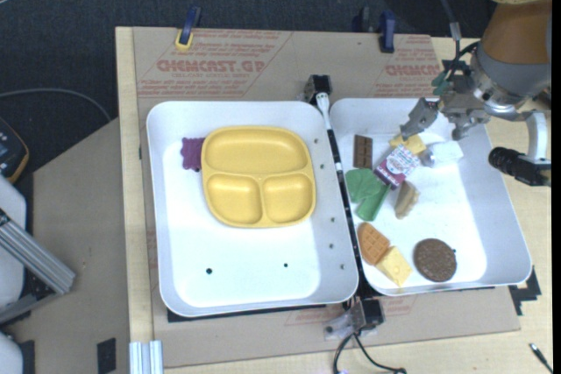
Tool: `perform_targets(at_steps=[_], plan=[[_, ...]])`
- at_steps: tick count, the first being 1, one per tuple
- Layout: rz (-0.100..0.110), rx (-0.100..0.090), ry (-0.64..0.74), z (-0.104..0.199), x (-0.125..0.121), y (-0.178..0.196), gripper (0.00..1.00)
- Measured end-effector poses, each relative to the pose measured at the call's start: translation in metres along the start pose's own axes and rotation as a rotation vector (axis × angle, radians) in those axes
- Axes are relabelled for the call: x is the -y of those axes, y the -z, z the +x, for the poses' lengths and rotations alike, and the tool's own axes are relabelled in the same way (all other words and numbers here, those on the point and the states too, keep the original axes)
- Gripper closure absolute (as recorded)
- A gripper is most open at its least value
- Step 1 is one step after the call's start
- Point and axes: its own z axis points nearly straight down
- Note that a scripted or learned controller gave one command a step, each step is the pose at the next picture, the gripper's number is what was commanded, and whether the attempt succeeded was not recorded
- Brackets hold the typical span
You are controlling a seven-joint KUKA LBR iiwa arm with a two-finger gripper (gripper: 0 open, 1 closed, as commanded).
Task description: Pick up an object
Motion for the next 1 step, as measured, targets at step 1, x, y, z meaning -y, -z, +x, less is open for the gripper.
perform_targets(at_steps=[1], plan=[[-0.015, 0.002, 0.003, 0.0005, -0.0023, 0.0089, 0.00]])
